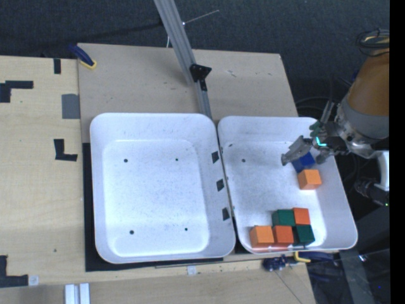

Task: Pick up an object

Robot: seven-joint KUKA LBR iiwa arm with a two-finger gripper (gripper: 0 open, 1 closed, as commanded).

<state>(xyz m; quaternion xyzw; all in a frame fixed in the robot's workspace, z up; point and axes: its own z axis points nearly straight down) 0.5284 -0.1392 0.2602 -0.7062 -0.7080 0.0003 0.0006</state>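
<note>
Bench (177,75): pale wood, dark floor beyond. 2 white bins side by side; left bin (101,170), right bin (253,132). Arm (370,100) over right bin's right rim. Gripper (305,152) low in right bin, over blue block (306,161); finger spread unclear. Orange block (309,179) just below blue. 5 blocks, orange and green, clustered at near wall (283,227).

A single fixed camera looks down at a slant from above the pale wooden bench (158,75), set far enough back to take in both shallow white plastic bins, the left bin (101,170) and the right bin (253,170), side by side near the frame's centre. The grey arm with its orange band (373,94) enters from the right edge, and dark floor (95,11) lies beyond the bench's far side along the top.
</note>
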